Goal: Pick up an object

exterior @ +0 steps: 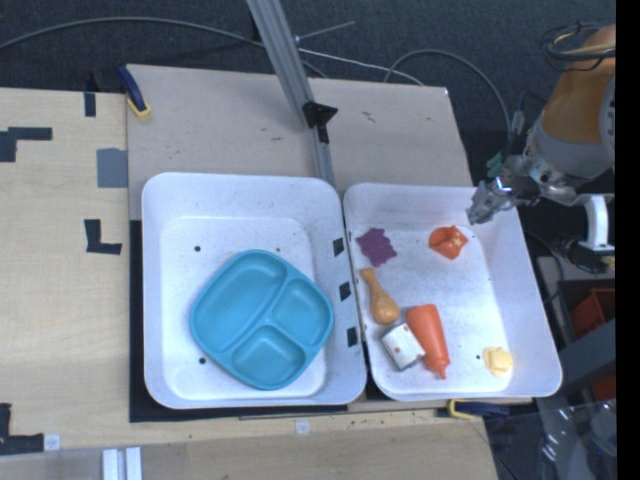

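Grey tool [484, 208] – right bin's [520, 268] far rim | grip unreadable | orange block [448, 241] near

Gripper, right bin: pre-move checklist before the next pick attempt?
1. Gripper over the right bin, near its back-right rim: ok.
2. Finger state: cannot tell.
3. Nothing seen held: ok.
4. Nearest target, orange block, lies apart from neighbours: ok.
5. Carrot touches the white block; crowded pick: not ok.
6. Blue divided plate sits in the left bin, out of the way: ok.
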You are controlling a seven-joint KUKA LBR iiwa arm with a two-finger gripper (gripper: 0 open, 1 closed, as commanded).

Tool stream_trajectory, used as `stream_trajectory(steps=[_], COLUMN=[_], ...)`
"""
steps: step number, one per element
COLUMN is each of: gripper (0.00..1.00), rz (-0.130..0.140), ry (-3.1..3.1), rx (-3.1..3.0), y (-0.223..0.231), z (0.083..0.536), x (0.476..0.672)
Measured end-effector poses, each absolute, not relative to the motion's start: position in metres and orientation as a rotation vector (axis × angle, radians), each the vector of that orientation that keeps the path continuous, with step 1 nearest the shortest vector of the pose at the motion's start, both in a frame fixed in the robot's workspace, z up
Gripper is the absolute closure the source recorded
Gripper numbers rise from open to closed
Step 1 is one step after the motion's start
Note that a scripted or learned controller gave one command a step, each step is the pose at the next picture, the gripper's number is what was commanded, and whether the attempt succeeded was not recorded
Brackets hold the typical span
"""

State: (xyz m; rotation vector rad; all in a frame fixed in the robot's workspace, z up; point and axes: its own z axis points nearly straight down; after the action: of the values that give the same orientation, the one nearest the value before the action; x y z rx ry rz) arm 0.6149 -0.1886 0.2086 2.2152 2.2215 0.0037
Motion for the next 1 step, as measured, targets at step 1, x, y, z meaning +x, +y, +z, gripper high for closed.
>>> stream_trajectory(steps=[1], gripper=[1.00], rz=[0.004], ry=[2.222], rx=[2.216], y=[-0.1820], z=[0.2541], x=[0.6126])
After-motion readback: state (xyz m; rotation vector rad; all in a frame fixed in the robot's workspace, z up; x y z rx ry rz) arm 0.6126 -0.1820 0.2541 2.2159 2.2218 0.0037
